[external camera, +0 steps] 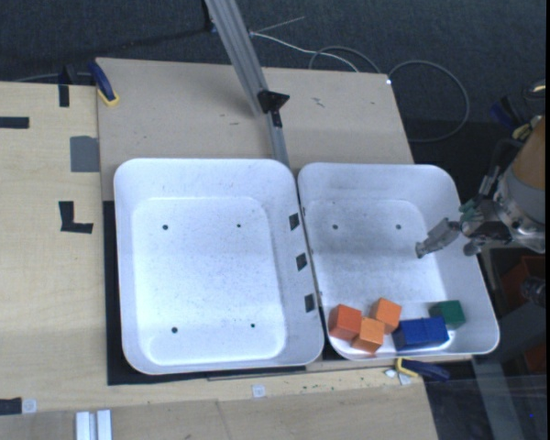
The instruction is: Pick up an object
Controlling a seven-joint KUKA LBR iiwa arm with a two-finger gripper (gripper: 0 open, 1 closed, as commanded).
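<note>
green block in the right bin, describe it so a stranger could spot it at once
Find the right-hand shallow white bin and follow its near edge to the right corner. The small green block sits there, behind the larger blue block; the other small cubes, the orange cubes, lie further left.

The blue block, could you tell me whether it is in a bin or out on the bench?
In. The blue block lies inside the right bin, at its near edge beside the green block.

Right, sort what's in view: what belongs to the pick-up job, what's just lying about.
Job: gripper; orange blocks, blue block and green block in the right bin.

Lying about: left bin, blue-and-yellow clamp, metal rail, white cable.
</note>
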